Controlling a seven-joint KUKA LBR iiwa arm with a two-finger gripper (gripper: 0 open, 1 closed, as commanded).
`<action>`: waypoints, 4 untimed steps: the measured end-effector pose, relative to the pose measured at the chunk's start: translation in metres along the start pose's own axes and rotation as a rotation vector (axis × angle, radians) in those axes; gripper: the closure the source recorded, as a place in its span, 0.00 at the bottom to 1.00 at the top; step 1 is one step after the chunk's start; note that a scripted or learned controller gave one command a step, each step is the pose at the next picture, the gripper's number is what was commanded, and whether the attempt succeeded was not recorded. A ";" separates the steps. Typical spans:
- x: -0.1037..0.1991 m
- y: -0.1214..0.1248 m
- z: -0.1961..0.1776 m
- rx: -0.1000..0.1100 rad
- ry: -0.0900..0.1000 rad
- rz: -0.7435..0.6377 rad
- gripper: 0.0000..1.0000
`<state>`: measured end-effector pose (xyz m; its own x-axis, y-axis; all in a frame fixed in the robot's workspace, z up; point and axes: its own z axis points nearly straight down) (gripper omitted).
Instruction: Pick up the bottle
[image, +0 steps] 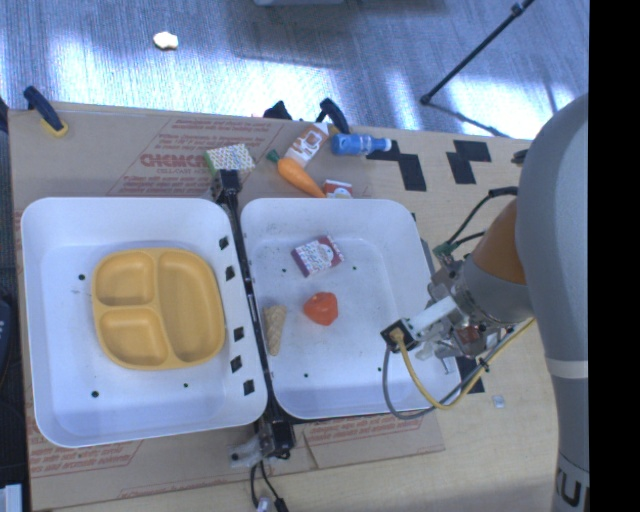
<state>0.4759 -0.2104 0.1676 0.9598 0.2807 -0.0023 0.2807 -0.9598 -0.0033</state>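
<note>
the bottle (360, 144) lies on the worktop (150, 140) behind the bins, ungrasped. the claw (440, 340), its state unreadable, hangs well apart; an approach is judged pending.

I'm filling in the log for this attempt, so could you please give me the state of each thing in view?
Blue bottle: lying on its side on the bench, outside the bins.
Orange-capped bottle: lying tilted beside the carrot.
Carrot: lying flat.
Yellow tray: upright in the left bin.
Red carton: lying flat in the right bin.
Gripper: over the right bin's right edge.
</note>
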 end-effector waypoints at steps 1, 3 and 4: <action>0.013 -0.045 -0.027 0.001 0.000 0.076 1.00; 0.001 -0.005 -0.009 0.004 0.000 0.071 1.00; 0.000 0.000 -0.009 0.002 0.000 0.076 1.00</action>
<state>0.4759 -0.2102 0.1765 0.9782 0.2074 -0.0027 0.2074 -0.9782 -0.0053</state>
